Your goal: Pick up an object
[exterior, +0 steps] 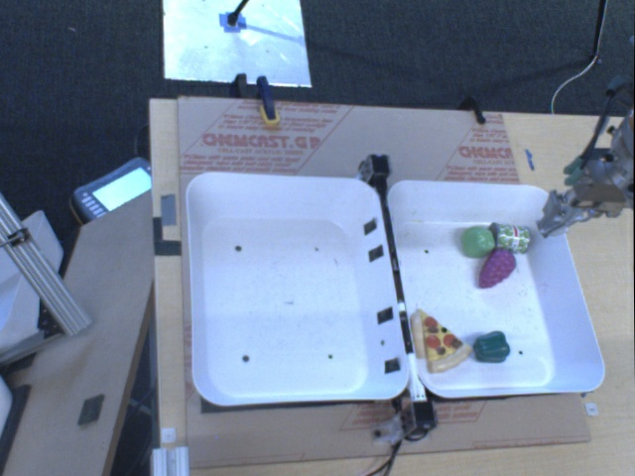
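Note:
The right bin [571, 310] holds several toy foods. A green round fruit [477, 241] lies near its far right, with a small labelled can [513, 236] touching it on the right and a purple bunch of grapes [497, 267] just in front. A pizza slice [438, 341] and a dark green pepper [491, 346] lie near the front edge. My gripper [552, 218] hangs over the right rim of this bin, a short way right of the can, and nothing shows in its grasp.
The left bin [198, 266] sits beside the right one, joined by a black clip strip [389, 266]. A cardboard sheet [327, 132] lies under both. A metal plate [236, 28] lies beyond the bench, and a handheld device [111, 191] rests at the left.

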Tool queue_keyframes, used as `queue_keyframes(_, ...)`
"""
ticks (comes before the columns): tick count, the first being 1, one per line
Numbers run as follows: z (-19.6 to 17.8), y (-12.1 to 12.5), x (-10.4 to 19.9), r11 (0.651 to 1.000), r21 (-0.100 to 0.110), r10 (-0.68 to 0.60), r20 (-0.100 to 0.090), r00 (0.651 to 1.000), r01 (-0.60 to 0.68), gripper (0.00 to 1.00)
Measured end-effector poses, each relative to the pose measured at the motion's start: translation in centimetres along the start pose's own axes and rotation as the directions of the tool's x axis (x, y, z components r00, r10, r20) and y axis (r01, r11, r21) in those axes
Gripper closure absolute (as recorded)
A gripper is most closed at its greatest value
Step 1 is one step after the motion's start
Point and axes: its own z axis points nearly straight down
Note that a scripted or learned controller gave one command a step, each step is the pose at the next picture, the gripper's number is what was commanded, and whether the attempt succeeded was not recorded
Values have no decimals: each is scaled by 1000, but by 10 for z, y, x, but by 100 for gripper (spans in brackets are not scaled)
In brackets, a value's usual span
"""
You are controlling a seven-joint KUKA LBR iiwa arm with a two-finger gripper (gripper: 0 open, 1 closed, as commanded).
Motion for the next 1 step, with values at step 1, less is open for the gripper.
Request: queue_keyframes(1, -40, -56, 84, 1000, -12, -12, 0, 1000, 12, 100)
